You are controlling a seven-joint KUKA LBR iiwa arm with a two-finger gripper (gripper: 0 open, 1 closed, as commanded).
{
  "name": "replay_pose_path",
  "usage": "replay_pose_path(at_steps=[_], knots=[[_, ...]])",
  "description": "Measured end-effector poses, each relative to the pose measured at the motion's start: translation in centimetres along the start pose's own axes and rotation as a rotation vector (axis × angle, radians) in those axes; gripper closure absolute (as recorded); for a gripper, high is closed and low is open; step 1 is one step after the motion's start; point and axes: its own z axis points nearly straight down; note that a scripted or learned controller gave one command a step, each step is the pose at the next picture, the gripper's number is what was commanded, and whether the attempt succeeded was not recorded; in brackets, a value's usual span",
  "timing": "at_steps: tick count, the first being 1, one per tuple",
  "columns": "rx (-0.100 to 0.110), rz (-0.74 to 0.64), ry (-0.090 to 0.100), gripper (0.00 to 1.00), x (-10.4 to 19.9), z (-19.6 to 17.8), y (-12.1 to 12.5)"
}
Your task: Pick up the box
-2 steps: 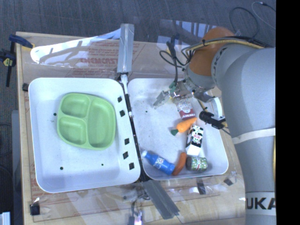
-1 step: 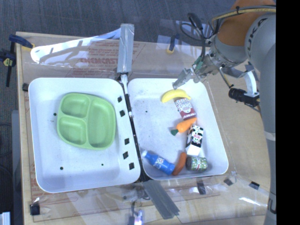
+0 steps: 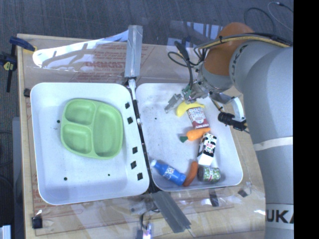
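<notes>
The box (image 3: 207,149) is a small white carton with black patches. It lies in the right bin (image 3: 158,128), toward that bin's right side, between an orange carrot (image 3: 196,135) and a green can (image 3: 209,174). My gripper (image 3: 182,98) hangs low over the far part of the right bin, just left of a yellow banana (image 3: 187,107). It is well above and to the left of the box in the view, and apart from it. Nothing shows as held.
A red and white can (image 3: 198,116) lies below the banana. A blue bottle (image 3: 168,172) and a second carrot (image 3: 191,173) rest at the right bin's near edge. The left bin (image 3: 45,153) holds a green divided plate (image 3: 92,128). Cables (image 3: 182,54) loop behind the bins.
</notes>
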Motion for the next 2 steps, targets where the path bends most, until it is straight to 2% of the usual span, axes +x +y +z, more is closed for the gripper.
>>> replay_pose_path(at_steps=[2], knots=[[0.001,0.0,0.001,0.0,0.01,0.07,-0.04]])
